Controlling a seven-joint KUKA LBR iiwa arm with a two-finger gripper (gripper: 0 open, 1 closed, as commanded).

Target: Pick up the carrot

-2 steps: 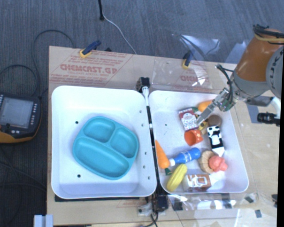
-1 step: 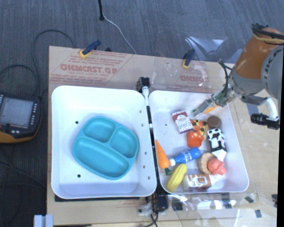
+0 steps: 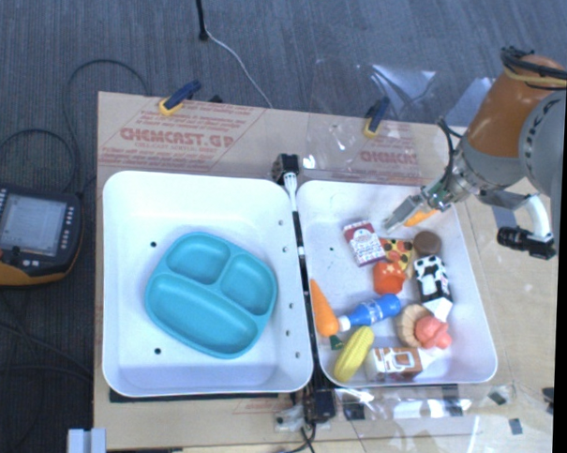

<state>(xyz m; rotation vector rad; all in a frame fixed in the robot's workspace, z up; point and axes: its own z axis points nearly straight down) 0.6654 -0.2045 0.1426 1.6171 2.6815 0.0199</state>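
Gripper (image 3: 411, 213) hovers at right bin's (image 3: 480, 305) rear, carrot (image 3: 324, 309) well apart.

Blue divided plate (image 3: 212, 292) in left bin (image 3: 134, 205), carrot (image 3: 323, 309) among toys in right bin (image 3: 472, 304), end effector (image 3: 417, 213) above

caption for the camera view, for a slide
Gripper over the right bin of toys, apart from the carrot.

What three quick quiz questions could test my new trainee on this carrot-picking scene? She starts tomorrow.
1. True or false: the carrot lies in the right bin.
2. Which bin holds the blue divided plate: A left, B right?
3. Fill in: the claw sits over the right bin's ____ corner, upper or lower in the camera view.

Key: 1 true; 2 A; 3 upper.
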